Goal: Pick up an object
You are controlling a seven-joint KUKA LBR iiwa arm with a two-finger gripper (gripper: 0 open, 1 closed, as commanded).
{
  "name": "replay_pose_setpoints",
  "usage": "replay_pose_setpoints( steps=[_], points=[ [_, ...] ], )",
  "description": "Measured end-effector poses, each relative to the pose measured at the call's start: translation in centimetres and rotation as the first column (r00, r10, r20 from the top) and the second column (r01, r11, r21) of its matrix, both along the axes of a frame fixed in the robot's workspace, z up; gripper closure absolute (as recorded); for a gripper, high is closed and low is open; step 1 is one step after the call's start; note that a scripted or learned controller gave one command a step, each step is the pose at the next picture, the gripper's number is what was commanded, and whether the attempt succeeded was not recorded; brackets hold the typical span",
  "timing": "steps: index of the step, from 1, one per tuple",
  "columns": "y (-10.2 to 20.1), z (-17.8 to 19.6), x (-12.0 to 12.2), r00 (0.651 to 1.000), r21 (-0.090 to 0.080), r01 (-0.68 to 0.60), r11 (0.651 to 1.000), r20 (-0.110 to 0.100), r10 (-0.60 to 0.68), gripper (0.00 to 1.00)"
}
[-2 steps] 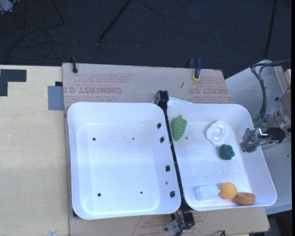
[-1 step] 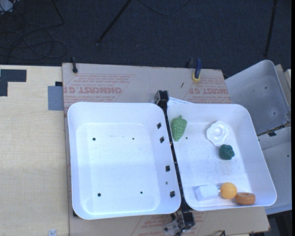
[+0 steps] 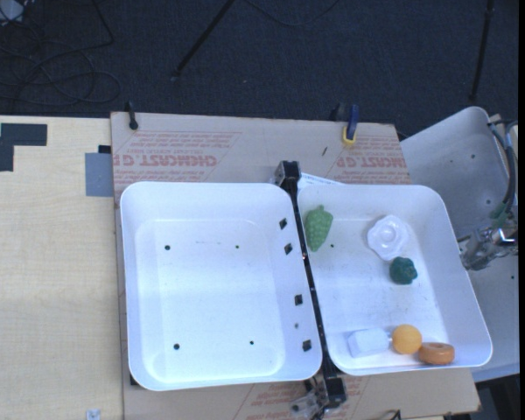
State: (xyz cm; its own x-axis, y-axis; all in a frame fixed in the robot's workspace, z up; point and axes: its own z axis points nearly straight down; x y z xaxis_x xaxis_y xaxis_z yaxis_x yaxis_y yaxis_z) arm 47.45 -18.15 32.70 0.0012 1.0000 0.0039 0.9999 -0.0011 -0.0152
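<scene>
Jaws' state cannot be told; best target the green object (image 3: 318,226), lying apart in right bin (image 3: 459,274).

Count: two bins, six small objects, all six in one bin.

Two shallow white bins sit side by side: the left bin (image 3: 149,234) and the right bin (image 3: 459,296). The right bin holds six loose items, one of each kind: one light green crinkled piece (image 3: 318,227) near the divider, one white rounded object (image 3: 388,236), one dark green lump (image 3: 403,271) just below it, one pale white block (image 3: 367,342), one orange ball (image 3: 407,339) just beside that block, and one orange-brown ring-shaped piece (image 3: 436,353) at the bin's lower right corner. By colour that makes two green things, two white things and two orange things.
</scene>
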Motion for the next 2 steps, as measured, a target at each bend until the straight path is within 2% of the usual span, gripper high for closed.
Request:
replay_pose_setpoints(
  steps=[1, 2],
  points=[
    [-0.1, 0.7, 0.1, 1.0, -0.003, -0.001, 1.0, 0.013, 0.001, 0.0],
    [-1.0, -11.1, 3.2, 1.0, -0.001, -0.001, 1.0, 0.004, 0.001, 0.0]
  ],
)
